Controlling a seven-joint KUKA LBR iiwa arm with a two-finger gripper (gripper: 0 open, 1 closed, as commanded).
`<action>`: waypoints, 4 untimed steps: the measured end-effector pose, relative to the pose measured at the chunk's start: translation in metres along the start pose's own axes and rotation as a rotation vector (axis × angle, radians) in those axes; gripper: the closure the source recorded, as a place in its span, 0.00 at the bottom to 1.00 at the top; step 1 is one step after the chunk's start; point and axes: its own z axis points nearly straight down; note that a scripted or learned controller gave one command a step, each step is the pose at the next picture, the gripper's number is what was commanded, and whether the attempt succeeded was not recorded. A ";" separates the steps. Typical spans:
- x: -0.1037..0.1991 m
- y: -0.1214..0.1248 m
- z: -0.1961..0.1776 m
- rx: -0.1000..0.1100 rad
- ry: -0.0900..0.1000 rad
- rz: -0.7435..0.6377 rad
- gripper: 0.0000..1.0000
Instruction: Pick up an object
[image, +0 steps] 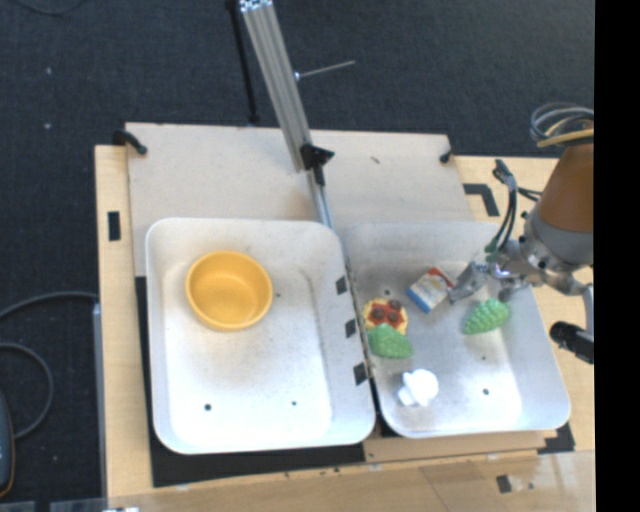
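Currently, my gripper (487, 288) hangs just above the bumpy green plastic fruit (485, 317) in the right white bin (540, 390); can't tell whether it's closed or released. Risk: fruit is rounded, so an off-centre close could squirt it toward the bin's right wall. Small red-white-blue carton (430, 289) sits near, left of gripper; may get nudged. Open room lies w/in bin floor below fruit.

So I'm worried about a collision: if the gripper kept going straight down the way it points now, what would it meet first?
Most likely the green knobbly toy, which lies just under the gripper in the right bin. Depth is hard to judge from this slanted view, so it might instead land beside it on the bin floor.
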 end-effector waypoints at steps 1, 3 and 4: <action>-0.001 0.003 0.041 -0.003 -0.001 0.000 0.00; -0.007 0.004 -0.037 -0.011 -0.001 -0.002 1.00; -0.008 0.004 -0.056 -0.006 0.001 -0.004 1.00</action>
